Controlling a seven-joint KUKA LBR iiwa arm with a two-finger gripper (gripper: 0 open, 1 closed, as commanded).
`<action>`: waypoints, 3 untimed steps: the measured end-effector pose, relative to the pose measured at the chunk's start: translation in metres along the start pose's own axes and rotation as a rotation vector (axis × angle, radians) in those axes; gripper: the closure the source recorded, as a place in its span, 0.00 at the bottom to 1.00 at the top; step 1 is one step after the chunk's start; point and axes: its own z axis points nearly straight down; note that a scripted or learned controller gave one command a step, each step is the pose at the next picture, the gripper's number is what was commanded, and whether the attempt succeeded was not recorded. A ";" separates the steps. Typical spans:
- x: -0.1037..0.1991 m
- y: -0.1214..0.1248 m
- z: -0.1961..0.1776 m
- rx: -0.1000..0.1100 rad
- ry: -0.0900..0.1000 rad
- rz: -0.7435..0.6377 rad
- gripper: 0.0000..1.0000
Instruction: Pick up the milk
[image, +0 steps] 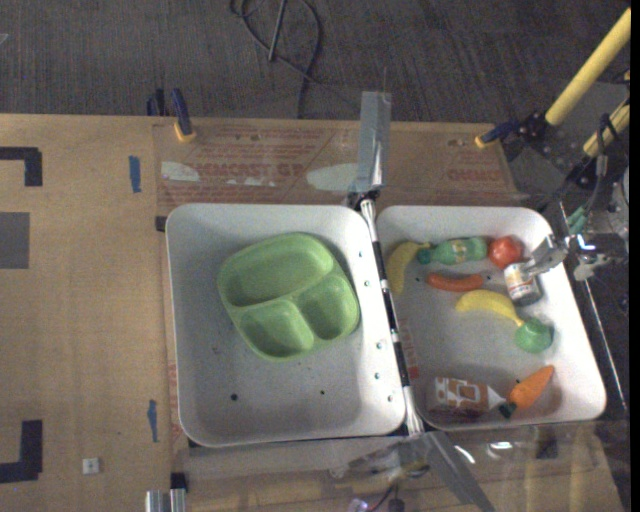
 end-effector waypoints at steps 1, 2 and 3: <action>0.055 -0.053 0.109 0.000 0.000 -0.062 0.00; 0.102 -0.070 0.052 -0.001 -0.001 0.160 0.00; 0.122 -0.071 0.060 0.001 -0.001 0.724 0.00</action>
